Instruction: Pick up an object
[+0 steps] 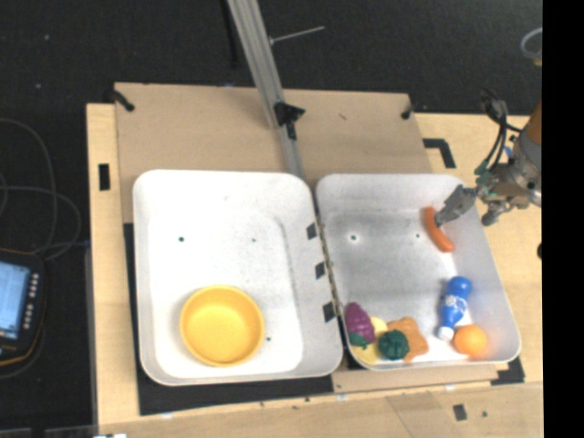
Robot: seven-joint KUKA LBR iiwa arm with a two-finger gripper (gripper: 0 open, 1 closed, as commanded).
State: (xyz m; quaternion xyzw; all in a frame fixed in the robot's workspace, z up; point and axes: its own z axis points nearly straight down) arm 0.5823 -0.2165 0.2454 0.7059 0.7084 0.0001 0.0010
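Observation:
My gripper [468, 215] hangs over the right bin's [383, 217] far right edge, with its two fingers spread open and nothing between them. An orange sausage-shaped toy [437, 228] lies on the bin floor right at the tip of the left finger [451, 212]; I cannot tell if they touch. Along the bin's near edge lie a purple grape bunch [358, 323], a green toy [393, 344] on an orange piece [412, 333], a blue and white bottle [453, 303] and an orange ball [470, 340].
The left bin [219, 217] holds a yellow bowl [222, 324] near its front. A grey metal rail [260, 57] runs from the far side down to the gap between the bins. A tablet [14, 304] lies off the bench at the left.

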